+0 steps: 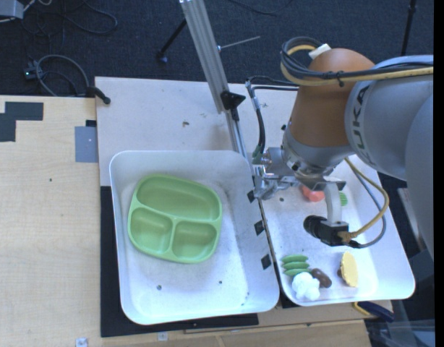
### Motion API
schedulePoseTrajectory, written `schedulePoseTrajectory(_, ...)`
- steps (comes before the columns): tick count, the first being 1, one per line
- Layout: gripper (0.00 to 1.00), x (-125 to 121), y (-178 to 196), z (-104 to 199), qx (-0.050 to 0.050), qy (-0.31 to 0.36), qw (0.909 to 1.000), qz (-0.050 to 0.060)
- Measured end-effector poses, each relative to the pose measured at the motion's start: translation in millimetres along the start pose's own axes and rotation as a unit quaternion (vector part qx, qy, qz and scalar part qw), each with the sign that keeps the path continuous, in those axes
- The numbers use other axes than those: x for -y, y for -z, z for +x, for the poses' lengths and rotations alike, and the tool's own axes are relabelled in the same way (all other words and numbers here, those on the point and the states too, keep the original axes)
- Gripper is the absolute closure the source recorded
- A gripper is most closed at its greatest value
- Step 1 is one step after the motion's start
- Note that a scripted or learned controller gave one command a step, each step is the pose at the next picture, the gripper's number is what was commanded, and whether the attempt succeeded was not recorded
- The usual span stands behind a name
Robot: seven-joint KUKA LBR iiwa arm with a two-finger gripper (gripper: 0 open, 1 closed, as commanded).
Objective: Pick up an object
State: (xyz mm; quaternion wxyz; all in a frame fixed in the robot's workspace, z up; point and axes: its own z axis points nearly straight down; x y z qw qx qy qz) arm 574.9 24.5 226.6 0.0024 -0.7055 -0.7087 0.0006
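Seen from the slanted overhead camera, the grey arm (381,114) with its orange band is reaching in from the right and hanging over the far end of the right bin (395,284), close to the wall it shares with the left bin (124,194). The pincer (269,181) is sitting low by that shared wall, its metal parts crowded under the wrist; whether it is parted or closed I cannot tell, and nothing is showing in its hold.

The candidate things are lying in the right bin. A red piece (313,192) is peeking out under the wrist near the bin's far end, with a small green piece (343,198) just beside it toward the right wall. Along the near edge, green pea pods (294,264) are lying beside a white ball (305,286), a dark brown lump (322,277) and a yellow ridged piece (348,269).

These are looking like small toy foods: probably light, stiff and somewhat slick, so a grip across the narrow middle should be serving best. The white ball seems softer and fuzzier.

A pale green divided plate (175,217), smooth moulded plastic with three compartments, is resting in the left bin.
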Motion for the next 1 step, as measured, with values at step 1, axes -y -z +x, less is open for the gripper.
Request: schedulePoseTrajectory(1,1.0,-7.3,6.2,44.5,0.001,0.0,1.0,-0.001)
